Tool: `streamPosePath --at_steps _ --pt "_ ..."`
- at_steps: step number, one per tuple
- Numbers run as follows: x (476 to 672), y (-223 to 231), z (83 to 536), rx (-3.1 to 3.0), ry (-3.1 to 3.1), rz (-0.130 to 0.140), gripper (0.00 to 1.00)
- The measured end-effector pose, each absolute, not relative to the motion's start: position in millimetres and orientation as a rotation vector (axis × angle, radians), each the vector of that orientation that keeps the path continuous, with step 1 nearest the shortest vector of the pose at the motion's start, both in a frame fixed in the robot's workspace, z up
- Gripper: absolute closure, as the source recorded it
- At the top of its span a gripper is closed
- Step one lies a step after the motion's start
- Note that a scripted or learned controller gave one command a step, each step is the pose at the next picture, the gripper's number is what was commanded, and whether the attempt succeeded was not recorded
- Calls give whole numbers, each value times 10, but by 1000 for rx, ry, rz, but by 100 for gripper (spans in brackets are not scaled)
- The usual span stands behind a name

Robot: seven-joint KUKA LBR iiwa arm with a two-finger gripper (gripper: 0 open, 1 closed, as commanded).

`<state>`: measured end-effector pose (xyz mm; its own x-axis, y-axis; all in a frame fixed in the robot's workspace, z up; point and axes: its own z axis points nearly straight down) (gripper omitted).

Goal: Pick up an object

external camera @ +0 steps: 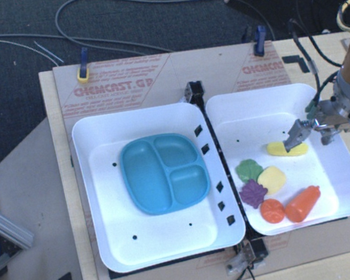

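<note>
The hand (297,137) rests down on a yellow toy (285,148) in the right bin (346,170); its opening cannot be told.

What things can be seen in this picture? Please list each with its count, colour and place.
Bins: 2, white, side by side on the bench.
Divided plate: 1, light blue, middle of the left bin.
Banana-like toy: 1, yellow, upper part of the right bin, at the gripper tip.
Leafy toy: 1, green, right bin, near the divider.
Grape-like toy: 1, purple, below the green one.
Rounded toy: 1, pale yellow, beside the purple one.
Round toy: 1, red, near the front wall of the right bin.
Carrot-like toy: 1, orange, right of the red one.
Clamps: 2, blue and yellow, back edge of the board.
Cables: several, grey, on the dark floor behind.
Gripper: 1, grey, low over the yellow toy.
</note>
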<state>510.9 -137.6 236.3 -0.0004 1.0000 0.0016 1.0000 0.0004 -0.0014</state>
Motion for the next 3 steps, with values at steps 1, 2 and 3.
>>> streamPosePath --at_steps 1,2,3 --pt "5156 -1440 1903 -2219 -2217 3 0" --pt "5178 -1388 1469 -2217 -2217 3 0" --pt "5209 -1398 860 -2221 -2217 -1 0"
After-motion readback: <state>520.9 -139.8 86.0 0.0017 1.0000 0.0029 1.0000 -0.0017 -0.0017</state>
